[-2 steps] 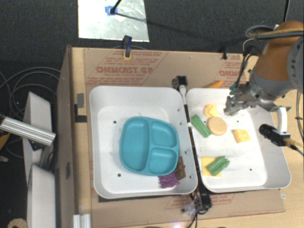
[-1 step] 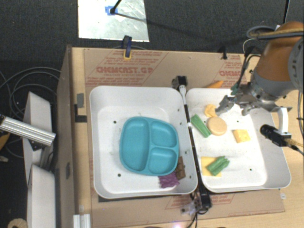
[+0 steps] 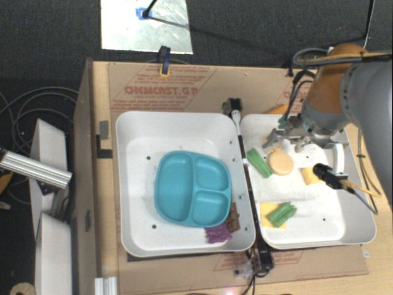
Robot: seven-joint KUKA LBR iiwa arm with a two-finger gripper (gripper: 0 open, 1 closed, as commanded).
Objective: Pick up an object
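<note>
My gripper (image 3: pixel 285 144) hangs over the back of the right bin (image 3: pixel 353 226), open, with nothing between its fingers. Just in front of it lies a round tan disc (image 3: pixel 281 163). A green stick-shaped piece (image 3: pixel 258 163) lies left of the disc, near the bin's left wall. A yellow block (image 3: pixel 309 176) sits to the disc's right. Toward the front of the bin a green ridged piece (image 3: pixel 282 214) rests against a yellow piece (image 3: pixel 268 211).
The left bin (image 3: pixel 132 140) holds a blue divided plate (image 3: pixel 192 188). A purple piece (image 3: pixel 216 233) and a brown piece (image 3: pixel 234 219) lie at that plate's front right corner. The grey arm (image 3: pixel 362 97) reaches in from the right above the right bin's back edge.
</note>
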